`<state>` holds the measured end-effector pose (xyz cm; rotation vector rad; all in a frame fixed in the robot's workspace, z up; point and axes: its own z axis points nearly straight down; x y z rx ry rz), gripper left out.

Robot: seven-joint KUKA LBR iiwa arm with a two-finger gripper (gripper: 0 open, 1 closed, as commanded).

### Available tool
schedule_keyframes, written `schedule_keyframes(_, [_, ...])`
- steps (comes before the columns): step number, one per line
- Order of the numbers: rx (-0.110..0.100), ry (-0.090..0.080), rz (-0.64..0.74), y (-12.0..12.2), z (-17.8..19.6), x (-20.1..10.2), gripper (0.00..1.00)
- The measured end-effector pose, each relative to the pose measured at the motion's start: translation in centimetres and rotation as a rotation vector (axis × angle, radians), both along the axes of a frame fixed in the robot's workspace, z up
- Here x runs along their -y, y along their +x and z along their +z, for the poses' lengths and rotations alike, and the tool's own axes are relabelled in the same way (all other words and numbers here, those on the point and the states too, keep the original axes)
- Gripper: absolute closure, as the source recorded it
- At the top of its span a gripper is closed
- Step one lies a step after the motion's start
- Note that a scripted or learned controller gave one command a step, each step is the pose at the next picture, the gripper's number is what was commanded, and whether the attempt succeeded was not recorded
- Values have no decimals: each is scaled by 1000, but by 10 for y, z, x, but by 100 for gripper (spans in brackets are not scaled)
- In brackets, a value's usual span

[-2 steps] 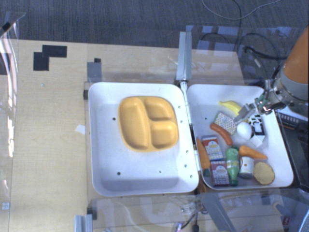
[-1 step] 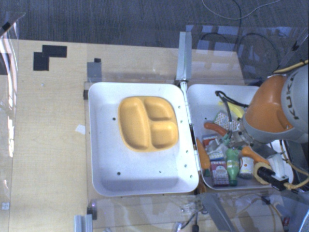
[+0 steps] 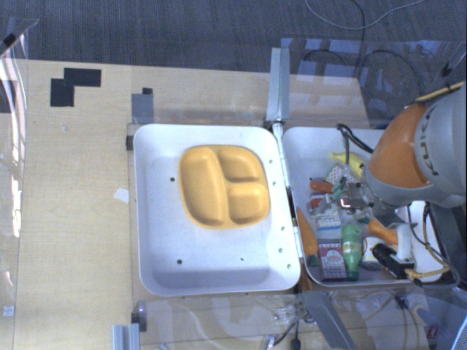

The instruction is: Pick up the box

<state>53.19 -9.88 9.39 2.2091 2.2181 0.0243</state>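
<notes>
A small dark red box (image 3: 332, 260) lies flat at the front of the right bin (image 3: 303, 148), beside a green bottle (image 3: 352, 245). My gripper (image 3: 349, 200) hangs low over the clutter in the middle of that bin, a little behind the box and bottle. The grey arm with its orange band (image 3: 398, 159) covers the bin's right side. Nothing visibly hangs from the gripper.
The left bin (image 3: 157, 217) holds a yellow divided tray (image 3: 222, 184). In the right bin, an orange carrot-like piece (image 3: 307, 237) lies along the left wall, a yellow banana-like piece (image 3: 349, 162) at the back, and several small packets (image 3: 327, 216) around the gripper.
</notes>
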Motion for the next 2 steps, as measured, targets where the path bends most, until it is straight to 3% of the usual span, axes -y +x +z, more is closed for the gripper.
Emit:
schedule_keyframes(1, [14,0,5,5,14,-1,100])
schedule_keyframes(2, [-4,-10,80,5,-4,55,100])
